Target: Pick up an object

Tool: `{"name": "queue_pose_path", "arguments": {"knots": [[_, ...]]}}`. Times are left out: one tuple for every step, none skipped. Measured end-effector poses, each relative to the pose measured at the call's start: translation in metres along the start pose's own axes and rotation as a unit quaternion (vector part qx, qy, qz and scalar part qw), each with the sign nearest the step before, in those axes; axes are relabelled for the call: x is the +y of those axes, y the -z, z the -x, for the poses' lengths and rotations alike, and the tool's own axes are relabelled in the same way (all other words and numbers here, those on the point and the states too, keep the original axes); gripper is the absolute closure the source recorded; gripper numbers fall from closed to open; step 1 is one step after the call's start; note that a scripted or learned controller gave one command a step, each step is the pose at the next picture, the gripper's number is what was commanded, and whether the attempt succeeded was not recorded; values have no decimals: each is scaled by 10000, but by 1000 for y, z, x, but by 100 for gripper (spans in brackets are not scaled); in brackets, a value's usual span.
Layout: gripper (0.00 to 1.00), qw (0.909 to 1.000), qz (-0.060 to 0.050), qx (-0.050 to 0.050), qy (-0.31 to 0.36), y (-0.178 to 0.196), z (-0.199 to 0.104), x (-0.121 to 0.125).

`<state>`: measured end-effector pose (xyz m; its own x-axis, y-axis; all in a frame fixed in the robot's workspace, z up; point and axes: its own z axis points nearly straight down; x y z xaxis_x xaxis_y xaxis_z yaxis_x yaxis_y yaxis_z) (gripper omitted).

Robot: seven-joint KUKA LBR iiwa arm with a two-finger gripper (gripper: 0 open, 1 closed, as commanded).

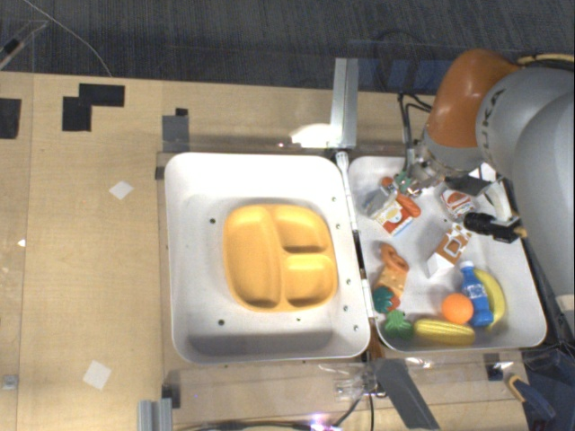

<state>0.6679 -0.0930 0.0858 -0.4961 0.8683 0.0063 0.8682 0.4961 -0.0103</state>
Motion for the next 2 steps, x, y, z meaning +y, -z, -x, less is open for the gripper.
{"name": "queue_pose_path", "arguments": {"knots": [[100,10000,39,-36,19,11,2,3],[100,9719,81,-18,-2351,99,-74,45]]}}
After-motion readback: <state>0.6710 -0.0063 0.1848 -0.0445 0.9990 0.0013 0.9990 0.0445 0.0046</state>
